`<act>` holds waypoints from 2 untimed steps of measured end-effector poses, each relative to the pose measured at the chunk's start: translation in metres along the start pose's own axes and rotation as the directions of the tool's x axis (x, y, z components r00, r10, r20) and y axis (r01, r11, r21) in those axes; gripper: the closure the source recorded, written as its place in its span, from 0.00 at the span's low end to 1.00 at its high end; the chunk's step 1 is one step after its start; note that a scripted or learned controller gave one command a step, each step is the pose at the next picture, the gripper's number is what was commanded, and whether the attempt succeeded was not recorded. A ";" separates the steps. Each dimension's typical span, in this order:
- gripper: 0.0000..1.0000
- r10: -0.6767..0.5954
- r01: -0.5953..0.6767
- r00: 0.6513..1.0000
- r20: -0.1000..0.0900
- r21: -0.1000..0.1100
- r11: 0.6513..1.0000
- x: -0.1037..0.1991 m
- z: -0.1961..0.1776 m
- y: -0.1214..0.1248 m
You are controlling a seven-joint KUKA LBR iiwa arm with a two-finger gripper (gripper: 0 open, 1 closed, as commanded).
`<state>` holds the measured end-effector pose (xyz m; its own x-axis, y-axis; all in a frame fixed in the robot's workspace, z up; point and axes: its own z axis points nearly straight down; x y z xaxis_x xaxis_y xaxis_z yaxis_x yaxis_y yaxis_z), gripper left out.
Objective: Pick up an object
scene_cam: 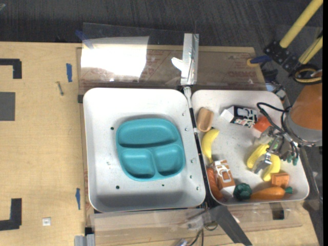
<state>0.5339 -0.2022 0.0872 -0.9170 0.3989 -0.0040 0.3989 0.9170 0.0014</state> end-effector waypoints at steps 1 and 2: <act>0.00 0.095 -0.095 0.995 0.003 0.000 0.995 0.041 -0.001 0.004; 1.00 0.093 -0.093 0.996 0.004 -0.001 0.996 0.040 -0.012 0.005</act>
